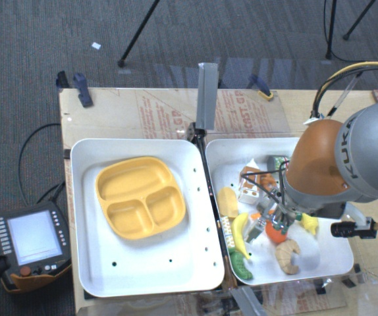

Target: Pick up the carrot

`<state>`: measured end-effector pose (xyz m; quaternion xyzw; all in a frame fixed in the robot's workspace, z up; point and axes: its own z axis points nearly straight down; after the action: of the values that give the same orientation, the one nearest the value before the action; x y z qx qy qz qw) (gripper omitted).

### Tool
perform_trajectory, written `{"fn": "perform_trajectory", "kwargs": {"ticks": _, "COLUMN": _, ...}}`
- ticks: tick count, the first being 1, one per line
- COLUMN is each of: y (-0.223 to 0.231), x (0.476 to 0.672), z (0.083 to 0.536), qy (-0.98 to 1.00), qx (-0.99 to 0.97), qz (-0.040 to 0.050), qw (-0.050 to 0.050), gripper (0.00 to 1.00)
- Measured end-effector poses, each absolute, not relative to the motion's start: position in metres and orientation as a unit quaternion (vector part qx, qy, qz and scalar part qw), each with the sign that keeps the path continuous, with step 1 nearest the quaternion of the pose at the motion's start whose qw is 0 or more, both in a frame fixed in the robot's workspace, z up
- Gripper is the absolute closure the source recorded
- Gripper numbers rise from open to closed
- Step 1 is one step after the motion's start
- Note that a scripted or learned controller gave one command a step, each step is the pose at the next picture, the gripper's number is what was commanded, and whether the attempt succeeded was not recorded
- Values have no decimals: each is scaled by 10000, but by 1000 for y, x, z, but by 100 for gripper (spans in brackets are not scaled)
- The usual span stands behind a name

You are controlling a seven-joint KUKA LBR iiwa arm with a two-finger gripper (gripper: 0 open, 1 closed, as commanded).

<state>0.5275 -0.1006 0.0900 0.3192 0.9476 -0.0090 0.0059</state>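
The carrot (278, 234) shows as an orange-red piece in the right bin (330, 259), partly hidden under the wrist. My gripper (264, 223) hangs low over the bin's middle, just left of the carrot and touching or nearly touching it. The grey arm with its orange band (317, 163) covers the bin's upper right part.
Around the gripper lie a banana (240, 234), a green pickle (240, 266), a tan croissant (288, 256), a pale potato-like piece (227, 203), a small box (249, 189) and a yellow piece (309, 224). The left bin (83, 268) holds a yellow divided plate (141, 196).
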Motion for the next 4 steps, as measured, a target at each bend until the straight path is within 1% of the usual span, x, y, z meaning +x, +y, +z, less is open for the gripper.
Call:
{"fn": "perform_trajectory", "kwargs": {"ticks": 1, "y": -91, "x": 536, "z": 88, "qy": 8356, "qx": 5493, "qz": -25, "qw": 10, "gripper": 0}}
{"fn": "perform_trajectory", "kwargs": {"ticks": 2, "y": -93, "x": 488, "z": 86, "qy": 7457, "qx": 6663, "qz": -15, "qw": -33, "gripper": 0}}
{"fn": "perform_trajectory", "kwargs": {"ticks": 3, "y": -135, "x": 476, "z": 87, "qy": 7948, "qx": 6069, "qz": -2, "qw": -24, "gripper": 0}}
{"fn": "perform_trajectory", "kwargs": {"ticks": 4, "y": -134, "x": 476, "z": 96, "qy": 7958, "qx": 6055, "qz": -3, "qw": -39, "gripper": 100}}
